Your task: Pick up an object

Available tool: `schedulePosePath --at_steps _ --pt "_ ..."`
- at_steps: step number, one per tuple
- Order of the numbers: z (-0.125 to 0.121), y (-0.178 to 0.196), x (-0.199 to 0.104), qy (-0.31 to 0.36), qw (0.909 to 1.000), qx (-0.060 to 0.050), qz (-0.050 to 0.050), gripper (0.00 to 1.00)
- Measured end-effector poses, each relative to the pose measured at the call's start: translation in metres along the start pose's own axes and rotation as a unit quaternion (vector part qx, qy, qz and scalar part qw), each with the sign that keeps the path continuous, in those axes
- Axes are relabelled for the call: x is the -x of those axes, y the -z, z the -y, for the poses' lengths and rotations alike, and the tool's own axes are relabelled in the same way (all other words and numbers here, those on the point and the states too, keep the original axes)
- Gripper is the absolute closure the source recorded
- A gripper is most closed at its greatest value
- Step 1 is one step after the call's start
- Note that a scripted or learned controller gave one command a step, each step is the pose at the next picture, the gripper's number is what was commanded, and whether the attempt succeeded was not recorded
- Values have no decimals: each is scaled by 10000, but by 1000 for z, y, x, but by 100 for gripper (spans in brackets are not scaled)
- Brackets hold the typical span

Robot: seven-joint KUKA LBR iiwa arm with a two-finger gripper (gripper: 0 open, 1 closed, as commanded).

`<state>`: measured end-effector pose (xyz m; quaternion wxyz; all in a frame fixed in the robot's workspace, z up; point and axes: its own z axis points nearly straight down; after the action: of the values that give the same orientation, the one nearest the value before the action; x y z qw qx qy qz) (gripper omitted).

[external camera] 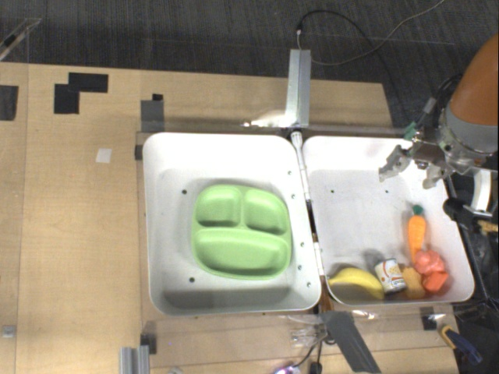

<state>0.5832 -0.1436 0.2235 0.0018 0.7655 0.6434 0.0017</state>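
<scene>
Camera view looks down at a slant on two white bins set side by side on a wooden bench (70,232), and the right bin (351,209) serves as the landmark for everything else. Along its near wall, in the near corner toward the divider, lies a yellow banana (355,281); just beside the banana, farther from the divider, a small can (391,276) with a white and red label rests against it. Beyond the can, in the bin's far near corner, sits a pink-red lumpy toy (430,267), and just above that an orange carrot (417,231) with a green top lies lengthwise along the bin's outer side. Over the right bin's back outer corner hangs the gripper (413,165), its two pale fingers spread apart with nothing between them, well apart from the carrot and the other items below. Behind it the arm's orange band (477,92) shows at the frame's edge. Touching the right bin along the divider is the left bin (168,209), which holds a green sectioned tray (242,231) near its middle
</scene>
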Motion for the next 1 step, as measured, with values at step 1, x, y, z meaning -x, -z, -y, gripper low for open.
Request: schedulePosePath --at_steps 1 --pt "21 -26 56 -35 10000 -3 6 0"
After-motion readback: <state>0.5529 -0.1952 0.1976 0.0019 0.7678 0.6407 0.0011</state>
